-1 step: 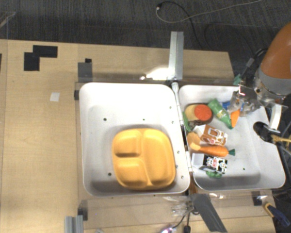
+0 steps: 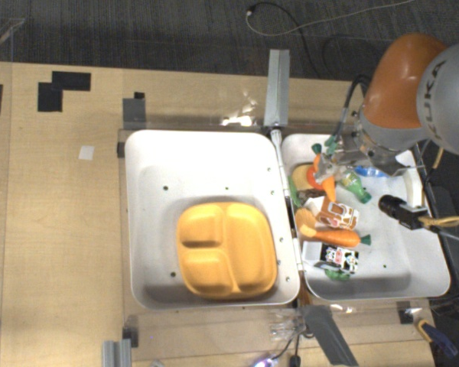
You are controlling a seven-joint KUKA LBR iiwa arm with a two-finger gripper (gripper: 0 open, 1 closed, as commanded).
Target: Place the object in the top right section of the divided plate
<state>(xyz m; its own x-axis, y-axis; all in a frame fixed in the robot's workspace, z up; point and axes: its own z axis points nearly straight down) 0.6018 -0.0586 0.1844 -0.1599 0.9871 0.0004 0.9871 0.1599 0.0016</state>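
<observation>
Item: yellow divided plate (image 2: 226, 248), three sections, lying in the left bin (image 2: 149, 167), toward 5 o'clock of its floor. All sections bare; the top right section sits nearest the divider between the bins.

Item: right bin (image 2: 424, 270), holding a cluster of toy foods: a carrot (image 2: 338, 236), a small printed carton (image 2: 337, 215), a green piece (image 2: 356, 189), a black-handled utensil (image 2: 404, 211) at 3 o'clock.

Item: tool (image 2: 330, 157), low over the cluster's 12 o'clock end, at an orange-and-green piece (image 2: 319, 171). Finger state cannot be told, nor whether anything is caught; which object the task means is likewise undecided.

Step judged: picking. Advice: take one piece free of its neighbours, lift straight up to clear the bin wall, then travel toward 9 o'clock and release low over the top right section.
</observation>
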